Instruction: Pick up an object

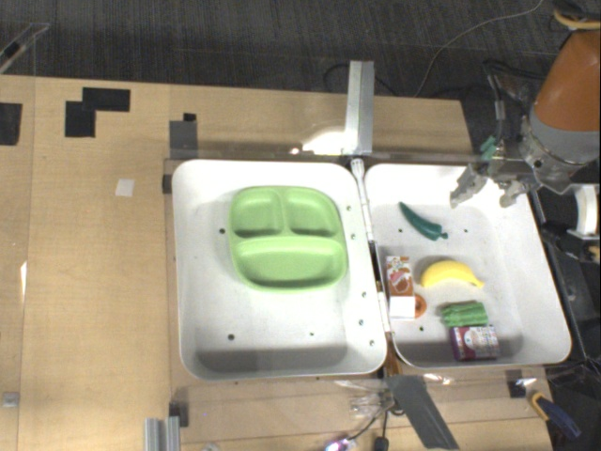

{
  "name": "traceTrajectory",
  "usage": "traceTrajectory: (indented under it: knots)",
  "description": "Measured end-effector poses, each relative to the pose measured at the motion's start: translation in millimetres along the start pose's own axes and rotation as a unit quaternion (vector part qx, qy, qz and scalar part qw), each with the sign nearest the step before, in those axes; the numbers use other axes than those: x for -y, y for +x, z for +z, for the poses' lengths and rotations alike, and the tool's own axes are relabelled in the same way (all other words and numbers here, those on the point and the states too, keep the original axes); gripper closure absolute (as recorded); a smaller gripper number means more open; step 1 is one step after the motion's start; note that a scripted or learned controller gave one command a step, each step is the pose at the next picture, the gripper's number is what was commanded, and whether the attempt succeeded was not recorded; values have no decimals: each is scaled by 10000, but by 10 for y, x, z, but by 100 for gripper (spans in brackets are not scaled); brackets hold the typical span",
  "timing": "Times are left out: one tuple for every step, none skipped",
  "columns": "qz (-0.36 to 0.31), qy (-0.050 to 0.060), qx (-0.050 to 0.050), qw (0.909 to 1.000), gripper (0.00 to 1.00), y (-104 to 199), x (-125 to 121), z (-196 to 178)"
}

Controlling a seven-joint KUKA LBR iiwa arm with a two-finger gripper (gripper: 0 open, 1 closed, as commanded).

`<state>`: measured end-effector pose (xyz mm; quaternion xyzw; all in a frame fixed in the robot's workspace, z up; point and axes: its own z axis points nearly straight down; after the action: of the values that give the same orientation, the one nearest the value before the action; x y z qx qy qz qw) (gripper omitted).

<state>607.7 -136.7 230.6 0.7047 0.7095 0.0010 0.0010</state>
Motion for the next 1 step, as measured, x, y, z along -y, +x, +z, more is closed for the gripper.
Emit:
traceTrajectory:
  knots:
    - [-1324,-24,5,9912,0,194,-157,1336]
